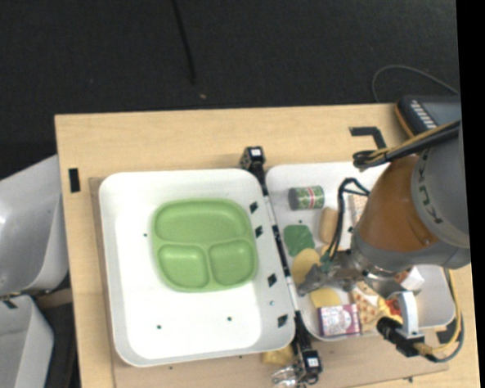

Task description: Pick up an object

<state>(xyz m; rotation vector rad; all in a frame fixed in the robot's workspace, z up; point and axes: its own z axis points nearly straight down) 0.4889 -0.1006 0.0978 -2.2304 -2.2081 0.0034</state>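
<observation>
Left bin (135, 319) has loads of open floor all around the green divided plate (204, 242). Right bin (436, 300) is jammed: can (306, 197), green piece (298, 238) and carton (339, 319) crowd together under the arm (407, 212).

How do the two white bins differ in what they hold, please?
The left bin holds a single green divided plate; the right bin holds many small things, among them a can lying on its side. The arm reaches over the right bin. Both are shallow and white.

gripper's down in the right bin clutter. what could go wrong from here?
1. The gripper sits among tightly packed items, green object and yellow piece: it may catch two or none.
2. It works close to the bin divider, so fingers could clip it.
3. Arm hides much of the bin.
</observation>
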